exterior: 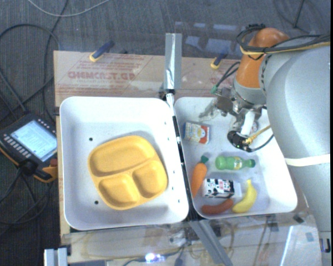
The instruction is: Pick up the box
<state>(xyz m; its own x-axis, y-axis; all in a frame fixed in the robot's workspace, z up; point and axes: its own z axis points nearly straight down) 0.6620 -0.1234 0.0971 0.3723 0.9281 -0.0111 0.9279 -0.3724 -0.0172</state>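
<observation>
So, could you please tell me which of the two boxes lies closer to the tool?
The red-and-white box at the right bin's upper left, close beside the tool; the black-and-white box lies lower, among the food.

Two white bins (72,148) hold a yellow divided tray (127,172), a red-and-white box (197,132), a black-and-white patterned carton (218,187), a green bottle (233,163), an orange carrot (198,177), a red sausage (216,207) and a yellow banana (245,199).

Probably a robotics lab: a teach pendant (28,143) and loose cables (22,32) lie on grey carpet (127,15).
</observation>
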